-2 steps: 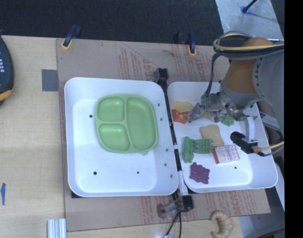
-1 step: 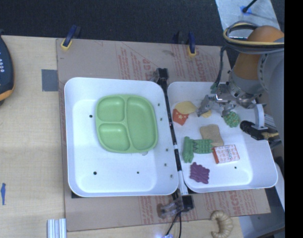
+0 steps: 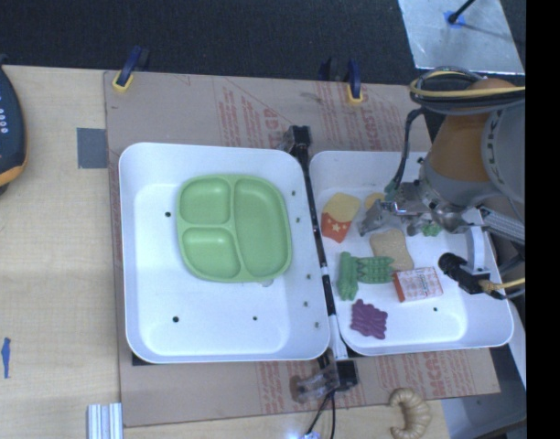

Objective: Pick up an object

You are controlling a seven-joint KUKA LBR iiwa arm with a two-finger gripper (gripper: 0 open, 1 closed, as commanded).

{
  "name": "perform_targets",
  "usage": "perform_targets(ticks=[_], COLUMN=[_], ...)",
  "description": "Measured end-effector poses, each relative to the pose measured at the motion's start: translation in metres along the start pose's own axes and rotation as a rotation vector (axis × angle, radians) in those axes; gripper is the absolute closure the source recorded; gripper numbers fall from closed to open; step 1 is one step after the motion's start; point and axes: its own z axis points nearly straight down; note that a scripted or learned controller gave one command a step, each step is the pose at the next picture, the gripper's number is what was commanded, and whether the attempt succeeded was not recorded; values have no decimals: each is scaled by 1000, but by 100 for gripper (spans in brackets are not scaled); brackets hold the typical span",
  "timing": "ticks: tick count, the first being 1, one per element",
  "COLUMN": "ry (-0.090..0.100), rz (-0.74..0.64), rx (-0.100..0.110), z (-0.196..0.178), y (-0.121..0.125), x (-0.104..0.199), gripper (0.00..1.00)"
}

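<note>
My gripper [image 3: 390,218] hangs low over the upper middle of the right bin [image 3: 486,332], just above a tan bread slice [image 3: 392,248]. Left of it lies a yellow and red-orange piece [image 3: 339,216]. A green toy [image 3: 360,273] sits below the bread, a purple grape bunch [image 3: 369,318] lies nearer the front, and a red and white box [image 3: 417,283] is to the right. A small green bit [image 3: 432,230] shows right beside the wrist. The gripper and wrist cover part of the bin's back area. Nothing is visibly held.
The left bin [image 3: 152,323] holds a light green divided plate [image 3: 234,227]. A handheld controller [image 3: 1,126] lies at the bench's far left. A tan curled object [image 3: 410,412] rests outside the bins at the front. Blue clamps grip the cardboard's back edge.
</note>
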Motion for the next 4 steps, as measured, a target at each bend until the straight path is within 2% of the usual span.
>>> perform_targets(ticks=[1, 2, 3, 4], ry=[-1, -2, 1, 0], rz=[0, -3, -10, -7], rx=[0, -4, -18, -4], z=[0, -11, -107, -124], y=[-44, -41, -2, -23], x=[-17, -17, 54, 110], gripper=[0, 100, 100, 100])
